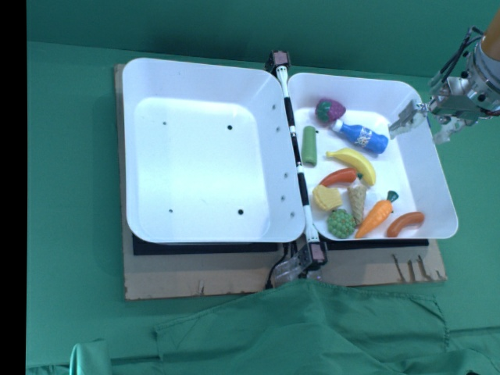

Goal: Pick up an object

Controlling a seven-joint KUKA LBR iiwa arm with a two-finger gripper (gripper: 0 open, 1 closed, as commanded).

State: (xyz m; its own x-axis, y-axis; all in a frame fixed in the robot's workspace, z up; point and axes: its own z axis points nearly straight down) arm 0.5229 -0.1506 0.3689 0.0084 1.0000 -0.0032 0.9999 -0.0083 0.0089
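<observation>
The right bin [426, 174] holds several toy foods: a blue bottle [362, 137], a purple berry [329, 110], a green cucumber stick [309, 145], a yellow banana [354, 163], a red chili [338, 177], a yellow piece [327, 198], an ice cream cone [357, 201], a green broccoli [341, 223], an orange carrot [377, 216] and a sausage [405, 223]. My gripper [424, 121] hangs open above the bin's upper right rim, to the right of the blue bottle, with nothing between its fingers.
The left bin [199, 158] lies beside the right one, joined by a black-and-white divider rod [293, 147]. Both rest on a cardboard sheet [195, 276]. Green cloth [312, 330] is bunched at the front.
</observation>
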